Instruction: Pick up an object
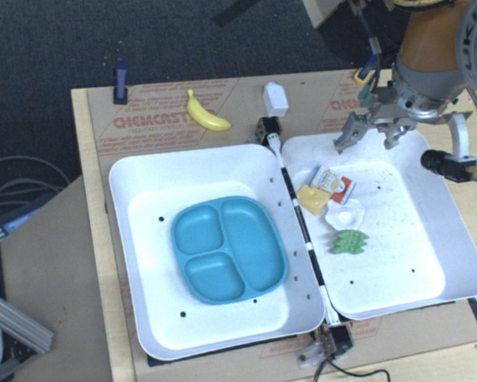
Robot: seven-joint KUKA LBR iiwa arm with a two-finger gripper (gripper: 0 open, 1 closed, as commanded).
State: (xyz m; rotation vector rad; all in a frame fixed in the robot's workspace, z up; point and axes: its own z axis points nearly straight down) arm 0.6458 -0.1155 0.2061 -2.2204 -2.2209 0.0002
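The right bin (428,243) holds a small cluster near its left wall: a yellow block (310,198), a red and white packet (335,183), a white round piece (344,216) and a green leafy toy (349,242). My gripper (372,134) hovers over the bin's far edge, above and to the right of the cluster. Its two fingers stand apart, open, with nothing between them.
A blue divided plate (227,248) lies in the left bin (138,195). On the bench behind the bins lie a yellow banana (206,113), a small white block (275,98) and a blue object (120,81).
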